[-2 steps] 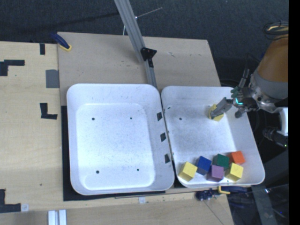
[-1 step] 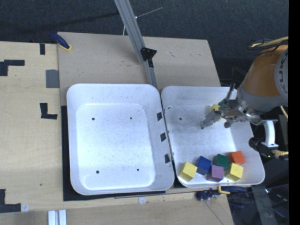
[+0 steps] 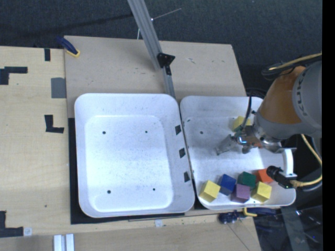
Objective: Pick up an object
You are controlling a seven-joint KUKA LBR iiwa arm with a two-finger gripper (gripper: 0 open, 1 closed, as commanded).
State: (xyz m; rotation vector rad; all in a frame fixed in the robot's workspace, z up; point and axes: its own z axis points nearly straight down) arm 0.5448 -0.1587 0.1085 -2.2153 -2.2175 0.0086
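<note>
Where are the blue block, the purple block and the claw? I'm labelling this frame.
blue block (image 3: 227, 183), camera view, its top face.
purple block (image 3: 242, 192), camera view, its top face.
claw (image 3: 222, 149), camera view, between its fingertips.

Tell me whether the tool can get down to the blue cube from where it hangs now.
Probably yes: the tool hangs over the right bin, and the blue cube lies uncovered, though neighbours crowd its sides.

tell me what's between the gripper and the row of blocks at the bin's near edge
In the camera view, bare white bin floor separates the gripper from the yellow block and blue block; nothing lies on that stretch.
</note>
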